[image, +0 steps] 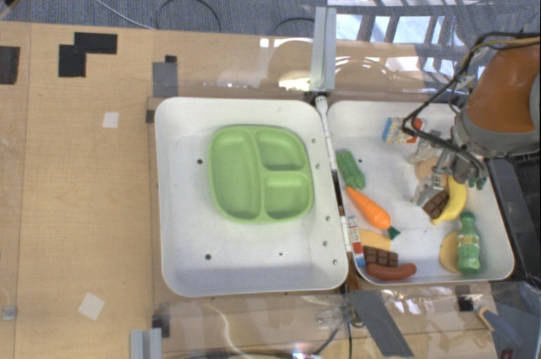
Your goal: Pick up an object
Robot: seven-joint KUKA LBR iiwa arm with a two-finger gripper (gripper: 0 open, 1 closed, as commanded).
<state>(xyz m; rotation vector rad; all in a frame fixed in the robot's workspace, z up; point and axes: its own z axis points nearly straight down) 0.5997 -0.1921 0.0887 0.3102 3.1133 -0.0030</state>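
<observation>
camera view
left bin point(177, 205): white, shallow, on bench point(76, 180); shares its 3 o'clock wall w/ right bin.
green tray point(259, 172): 3-compartment plate, near centre of left bin, lying flat.
right bin point(372, 129): white; holds the toy food, most of it in the lower half.
arm point(507, 87): grey w/ orange band, comes in at 3 o'clock, over the upper right part of right bin.
gripper point(433, 195): pointing down toward 7 o'clock, at right-centre of right bin, just beside banana. Fingers seem set on either side of a small dark brown piece point(434, 204); can't tell whether they actually grip it or only touch it, too small to resolve.
banana point(453, 201): yellow, curved, at 3 o'clock of the gripper tip, touching or nearly touching the brown piece.
green bottle point(467, 242): at 5 o'clock of gripper, near bin's right wall, lying on a yellow item point(448, 250).
carrot point(369, 209): orange, diagonal, bin centre, well apart from gripper at its 9 o'clock.
green veg point(351, 168): at 11 o'clock of carrot, close to the shared wall.
choc bar point(379, 255): brown squares, at 6 o'clock of carrot.
sausage point(390, 270): red-brown, just below choc bar, by bin's front wall.
small packet point(394, 130): blue/white/orange, upper part of bin, at 10 o'clock of gripper.
cables point(435, 100): black, run from the arm toward the gripper.
</observation>
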